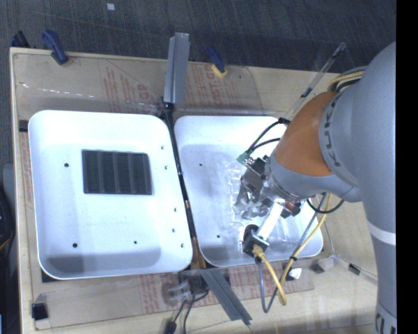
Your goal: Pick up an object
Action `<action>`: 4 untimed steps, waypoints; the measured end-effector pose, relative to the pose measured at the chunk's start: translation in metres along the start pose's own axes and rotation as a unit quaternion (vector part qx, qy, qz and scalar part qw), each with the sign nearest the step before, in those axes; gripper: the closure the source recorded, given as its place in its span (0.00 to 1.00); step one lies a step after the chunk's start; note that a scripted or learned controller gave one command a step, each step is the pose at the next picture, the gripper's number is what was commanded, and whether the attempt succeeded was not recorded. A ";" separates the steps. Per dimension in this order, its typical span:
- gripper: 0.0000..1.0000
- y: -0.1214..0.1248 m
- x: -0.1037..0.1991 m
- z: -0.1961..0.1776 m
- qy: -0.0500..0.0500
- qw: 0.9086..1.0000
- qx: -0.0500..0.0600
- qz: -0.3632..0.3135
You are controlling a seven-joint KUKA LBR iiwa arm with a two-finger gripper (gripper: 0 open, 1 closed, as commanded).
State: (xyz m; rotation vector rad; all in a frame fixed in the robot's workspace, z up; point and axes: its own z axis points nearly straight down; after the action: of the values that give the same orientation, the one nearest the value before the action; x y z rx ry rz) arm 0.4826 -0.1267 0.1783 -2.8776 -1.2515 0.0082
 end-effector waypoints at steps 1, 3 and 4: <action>1.00 -0.018 0.011 -0.135 0.002 0.999 -0.003 0.046; 1.00 -0.021 0.122 -0.181 0.000 0.985 0.000 0.170; 1.00 0.054 0.087 -0.171 0.001 0.997 -0.001 0.080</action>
State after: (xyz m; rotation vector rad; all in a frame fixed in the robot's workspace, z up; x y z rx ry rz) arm 0.5822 -0.1003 0.3487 -2.9706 -1.0181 0.0033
